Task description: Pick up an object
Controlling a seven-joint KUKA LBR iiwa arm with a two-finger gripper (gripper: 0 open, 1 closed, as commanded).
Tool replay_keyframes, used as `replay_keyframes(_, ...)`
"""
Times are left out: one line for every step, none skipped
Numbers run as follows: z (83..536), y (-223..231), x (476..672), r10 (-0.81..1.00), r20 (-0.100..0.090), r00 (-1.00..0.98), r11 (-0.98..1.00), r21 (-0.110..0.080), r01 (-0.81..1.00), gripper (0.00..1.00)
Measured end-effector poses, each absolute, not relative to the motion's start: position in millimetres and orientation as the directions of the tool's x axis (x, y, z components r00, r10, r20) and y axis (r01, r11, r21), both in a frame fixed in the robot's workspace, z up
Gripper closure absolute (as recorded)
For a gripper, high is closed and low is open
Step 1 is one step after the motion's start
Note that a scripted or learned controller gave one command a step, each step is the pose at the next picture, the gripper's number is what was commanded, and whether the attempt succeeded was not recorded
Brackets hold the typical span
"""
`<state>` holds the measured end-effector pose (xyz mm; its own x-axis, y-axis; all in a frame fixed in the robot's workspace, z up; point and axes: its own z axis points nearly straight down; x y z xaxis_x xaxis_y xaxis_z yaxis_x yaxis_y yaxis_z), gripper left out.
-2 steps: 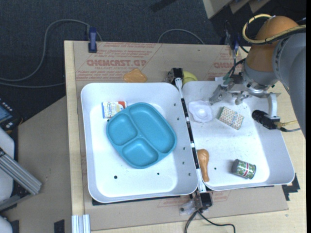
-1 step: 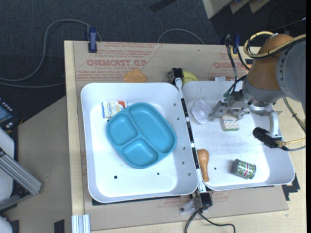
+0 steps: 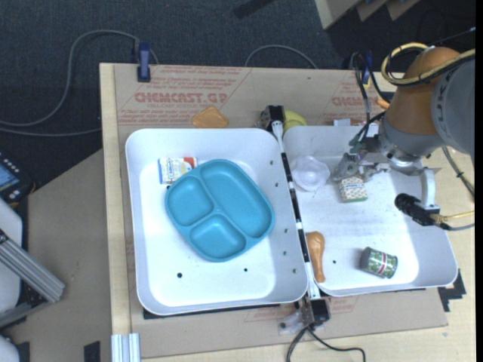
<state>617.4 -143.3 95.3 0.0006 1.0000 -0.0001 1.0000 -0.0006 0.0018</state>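
Dark blue carpet floor (image 3: 189,13) w/ loose cables, tan bench board (image 3: 226,89), aluminium rail (image 3: 26,266) bottom left.

Two white bins sit side by side on the surface (image 3: 113,202). The left bin (image 3: 151,277) holds a blue divided plate (image 3: 219,210) with a small carton (image 3: 176,167) just beside its upper left edge. In the right bin (image 3: 430,262), the end effector (image 3: 355,166) hangs above a small speckled block (image 3: 352,191), near a clear cup (image 3: 309,173). A green can (image 3: 378,262) lies toward the front, and an orange drumstick-shaped toy (image 3: 315,252) rests against the left wall.
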Motion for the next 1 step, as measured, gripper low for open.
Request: replay_keyframes(83.6,-100.0,666.2,1.000,-0.001,-0.005,0.005,-0.009,1.000,1.00)
